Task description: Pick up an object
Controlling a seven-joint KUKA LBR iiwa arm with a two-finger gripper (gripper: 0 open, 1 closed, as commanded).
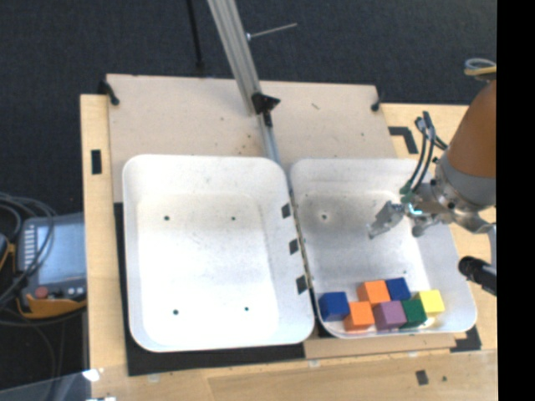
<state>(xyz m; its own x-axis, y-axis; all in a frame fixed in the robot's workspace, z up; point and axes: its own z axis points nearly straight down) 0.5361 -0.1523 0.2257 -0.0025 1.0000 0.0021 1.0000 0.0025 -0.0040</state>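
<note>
You'll see an aluminium rail [236, 44] rising at a slant behind the left bin [138, 249]; left of that bin sits a small screen [52, 253] with cables [10, 215].

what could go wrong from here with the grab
1. The blocks sit packed together at the right bin's near edge; the orange block touches the purple block, so fingers may have no gap to enter.
2. The yellow block lies near the bin's rim, which the gripper could strike.

Wooden bench [96, 224] under 2 white bins [209, 174].
</note>
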